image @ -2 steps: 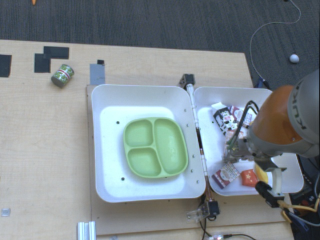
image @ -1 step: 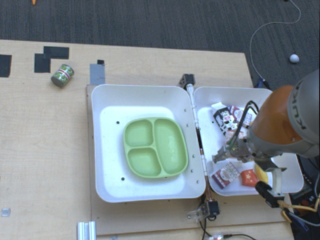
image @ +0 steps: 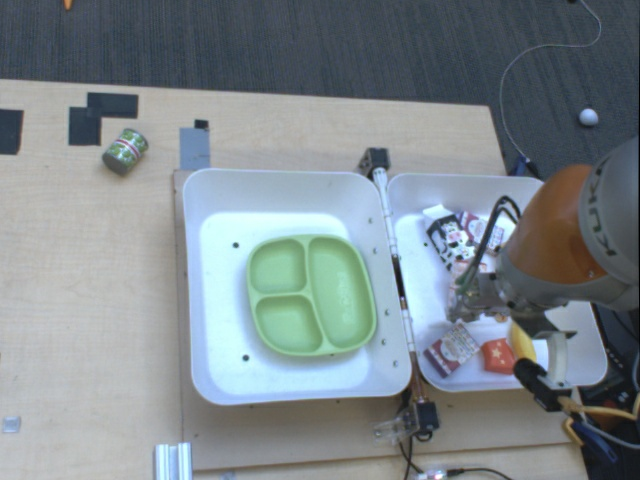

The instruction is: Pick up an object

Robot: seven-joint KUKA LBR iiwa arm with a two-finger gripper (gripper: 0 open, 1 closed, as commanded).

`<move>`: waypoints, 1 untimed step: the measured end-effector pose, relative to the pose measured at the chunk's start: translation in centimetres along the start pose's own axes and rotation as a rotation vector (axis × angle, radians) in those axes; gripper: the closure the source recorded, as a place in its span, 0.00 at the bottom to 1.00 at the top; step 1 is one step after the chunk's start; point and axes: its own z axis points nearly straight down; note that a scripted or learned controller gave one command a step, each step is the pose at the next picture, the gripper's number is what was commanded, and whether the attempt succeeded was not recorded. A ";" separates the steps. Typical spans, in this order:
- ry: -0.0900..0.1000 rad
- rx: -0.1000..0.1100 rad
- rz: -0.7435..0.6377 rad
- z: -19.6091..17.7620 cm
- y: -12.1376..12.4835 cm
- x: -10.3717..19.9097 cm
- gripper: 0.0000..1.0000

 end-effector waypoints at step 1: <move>0.000 0.000 0.000 0.0 0.0 0.0 0.00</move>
